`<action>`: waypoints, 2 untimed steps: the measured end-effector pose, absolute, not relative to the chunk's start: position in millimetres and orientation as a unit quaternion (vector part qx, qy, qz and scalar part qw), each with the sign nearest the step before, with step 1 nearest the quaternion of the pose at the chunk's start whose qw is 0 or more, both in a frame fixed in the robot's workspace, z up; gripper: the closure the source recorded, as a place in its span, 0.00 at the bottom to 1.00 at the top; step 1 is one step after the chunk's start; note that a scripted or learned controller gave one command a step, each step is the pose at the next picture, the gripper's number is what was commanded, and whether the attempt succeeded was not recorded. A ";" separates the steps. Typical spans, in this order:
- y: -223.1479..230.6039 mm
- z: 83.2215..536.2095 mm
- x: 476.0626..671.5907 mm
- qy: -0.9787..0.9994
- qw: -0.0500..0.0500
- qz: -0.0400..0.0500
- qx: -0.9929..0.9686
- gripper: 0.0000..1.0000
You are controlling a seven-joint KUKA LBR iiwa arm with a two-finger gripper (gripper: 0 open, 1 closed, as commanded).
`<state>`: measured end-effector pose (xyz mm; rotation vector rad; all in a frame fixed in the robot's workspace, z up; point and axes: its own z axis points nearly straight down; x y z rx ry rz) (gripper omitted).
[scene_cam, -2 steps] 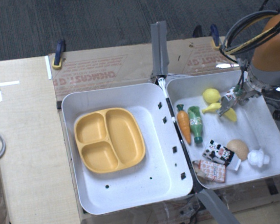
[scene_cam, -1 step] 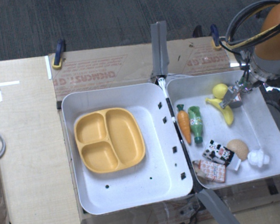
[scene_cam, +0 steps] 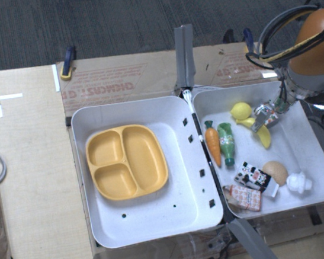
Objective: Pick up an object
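**Gripper over the banana, right bin**

Your gripper [scene_cam: 264,117] sits low in the right bin [scene_cam: 318,152], in its upper half. Whether it's open or closed I cannot tell. The banana [scene_cam: 263,136] lies directly beneath, long axis running roughly 11 to 5 o'clock. The lemon [scene_cam: 241,110] is just beside, at 10 o'clock from the gripper.

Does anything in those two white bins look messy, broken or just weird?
Nothing looks broken or spilled. The yellow divided plate sits slightly crooked in the left bin, and the toy food lies jumbled in the right bin.
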<state>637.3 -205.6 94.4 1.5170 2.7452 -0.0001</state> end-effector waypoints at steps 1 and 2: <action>-208.0 110.9 641.1 0.875 0.010 0.001 0.484 1.00; -139.9 226.0 659.7 0.842 0.002 0.000 0.539 1.00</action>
